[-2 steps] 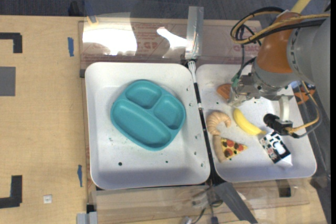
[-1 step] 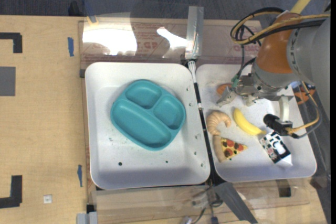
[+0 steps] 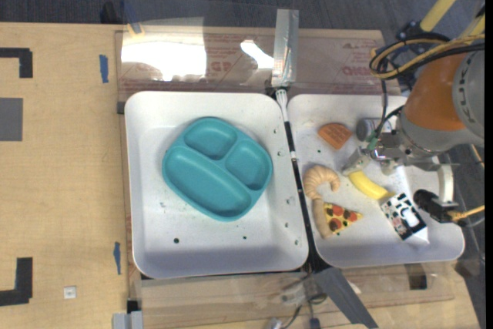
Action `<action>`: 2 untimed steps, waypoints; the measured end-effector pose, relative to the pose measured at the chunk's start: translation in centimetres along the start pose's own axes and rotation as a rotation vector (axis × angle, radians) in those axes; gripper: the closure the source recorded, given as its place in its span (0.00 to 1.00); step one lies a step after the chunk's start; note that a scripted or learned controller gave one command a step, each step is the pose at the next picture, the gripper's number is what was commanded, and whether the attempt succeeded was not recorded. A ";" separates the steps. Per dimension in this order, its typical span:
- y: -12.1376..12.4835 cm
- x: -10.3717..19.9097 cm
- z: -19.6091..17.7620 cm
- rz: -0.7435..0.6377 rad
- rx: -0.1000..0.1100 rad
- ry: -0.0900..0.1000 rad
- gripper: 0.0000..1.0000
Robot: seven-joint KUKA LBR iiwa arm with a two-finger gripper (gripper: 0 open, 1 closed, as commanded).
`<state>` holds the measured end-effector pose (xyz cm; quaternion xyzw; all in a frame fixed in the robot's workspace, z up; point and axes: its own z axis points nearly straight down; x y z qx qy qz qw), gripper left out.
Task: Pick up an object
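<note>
The right bin (image 3: 431,246) holds several toy foods. An orange bread piece (image 3: 334,135) lies near its back left. A tan croissant (image 3: 320,179) sits by the left wall, with a pizza slice (image 3: 337,217) just in front of it. A yellow banana (image 3: 367,185) lies in the middle, and a black-and-white printed item (image 3: 404,213) is to its right. My gripper (image 3: 368,156) hangs low in this bin, just above and behind the banana's upper end, between the banana and the bread piece. Nothing is visibly lifted.
The left bin (image 3: 146,127) holds a teal divided plate (image 3: 217,167). A ridge (image 3: 293,166) separates the two bins. The arm's orange band (image 3: 435,100) and yellow-black cables (image 3: 400,50) hang over the right bin's back right corner. A clear panel (image 3: 200,50) stands behind the bins.
</note>
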<state>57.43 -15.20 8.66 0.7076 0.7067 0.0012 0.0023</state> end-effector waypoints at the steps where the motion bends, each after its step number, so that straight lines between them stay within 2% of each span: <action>1: 0.2 0.0 -0.9 0.000 -0.004 0.000 1.00; 2: 6.0 5.0 -13.3 -0.008 -0.003 0.002 1.00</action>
